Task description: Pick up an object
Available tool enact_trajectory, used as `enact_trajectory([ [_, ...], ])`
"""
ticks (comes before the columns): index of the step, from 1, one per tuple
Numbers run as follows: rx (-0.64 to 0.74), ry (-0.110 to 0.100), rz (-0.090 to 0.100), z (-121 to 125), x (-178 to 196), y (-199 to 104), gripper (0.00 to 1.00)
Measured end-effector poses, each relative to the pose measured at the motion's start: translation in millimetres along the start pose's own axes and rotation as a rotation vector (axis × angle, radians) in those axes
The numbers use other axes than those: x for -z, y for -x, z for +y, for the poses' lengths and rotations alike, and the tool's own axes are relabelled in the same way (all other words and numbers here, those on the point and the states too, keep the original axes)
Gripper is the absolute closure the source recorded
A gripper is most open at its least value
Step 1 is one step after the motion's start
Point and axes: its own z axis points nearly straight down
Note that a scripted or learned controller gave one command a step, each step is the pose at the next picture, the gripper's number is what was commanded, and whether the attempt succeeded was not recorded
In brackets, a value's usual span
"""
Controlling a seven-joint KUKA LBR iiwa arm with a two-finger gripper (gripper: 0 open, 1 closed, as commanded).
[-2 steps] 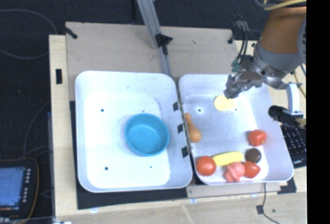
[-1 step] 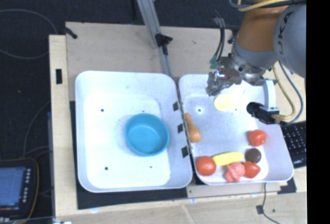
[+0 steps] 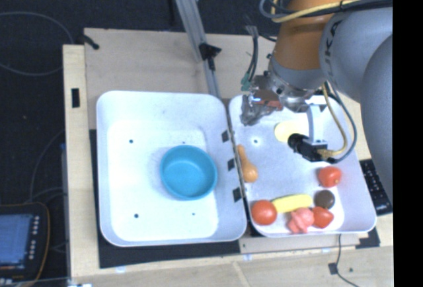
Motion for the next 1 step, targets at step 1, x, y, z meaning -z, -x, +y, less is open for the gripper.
enact_trajectory([
  [1,0.003,0.006,0.002,11.0,6.6,-57.3,1.00],
])
